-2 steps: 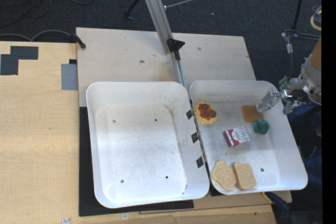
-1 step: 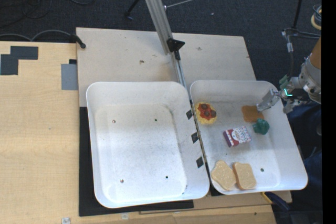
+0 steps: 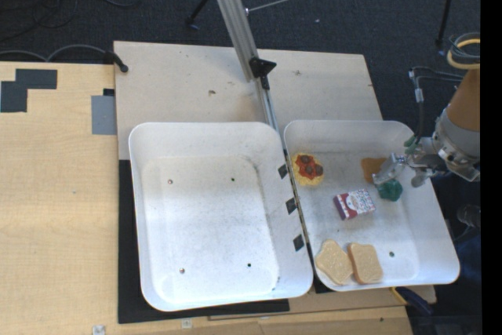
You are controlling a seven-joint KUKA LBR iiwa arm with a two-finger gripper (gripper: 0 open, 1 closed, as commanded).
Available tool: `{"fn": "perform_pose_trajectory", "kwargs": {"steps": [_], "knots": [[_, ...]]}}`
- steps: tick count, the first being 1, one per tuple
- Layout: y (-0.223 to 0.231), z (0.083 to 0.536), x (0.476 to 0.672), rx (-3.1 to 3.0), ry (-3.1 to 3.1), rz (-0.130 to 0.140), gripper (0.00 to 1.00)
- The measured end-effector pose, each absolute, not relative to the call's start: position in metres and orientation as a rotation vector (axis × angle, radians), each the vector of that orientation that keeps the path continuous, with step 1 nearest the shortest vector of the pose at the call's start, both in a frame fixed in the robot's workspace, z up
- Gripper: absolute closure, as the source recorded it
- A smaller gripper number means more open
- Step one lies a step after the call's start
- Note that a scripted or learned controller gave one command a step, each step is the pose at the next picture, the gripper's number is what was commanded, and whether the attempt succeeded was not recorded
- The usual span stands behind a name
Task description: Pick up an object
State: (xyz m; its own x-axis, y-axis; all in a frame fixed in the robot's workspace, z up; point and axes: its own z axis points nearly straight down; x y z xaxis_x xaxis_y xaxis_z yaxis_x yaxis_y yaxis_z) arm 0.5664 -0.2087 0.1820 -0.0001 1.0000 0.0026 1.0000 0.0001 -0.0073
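The right bin holds several small items. A yellow disc with red topping lies near its left wall. An orange-brown piece sits toward the back, and a red and white carton lies in the middle. Two bread slices rest side by side at the front. A small green object lies just below my gripper, which reaches in over the bin's right side, close beside the orange-brown piece. Whether the green object touches the gripper is unclear.
The left bin stands beside the right one, with black clips along their shared wall. A slanted aluminium bar rises behind the bins. A wooden table top lies to the left.
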Motion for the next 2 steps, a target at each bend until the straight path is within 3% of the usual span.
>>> {"fn": "perform_pose_trajectory", "kwargs": {"steps": [1,2], "knots": [[-0.215,0.121,0.569,-2.217,-2.216,0.006,0.0],[-0.214,0.096,0.572,-2.224,-2.221,-0.008,0.0]]}}
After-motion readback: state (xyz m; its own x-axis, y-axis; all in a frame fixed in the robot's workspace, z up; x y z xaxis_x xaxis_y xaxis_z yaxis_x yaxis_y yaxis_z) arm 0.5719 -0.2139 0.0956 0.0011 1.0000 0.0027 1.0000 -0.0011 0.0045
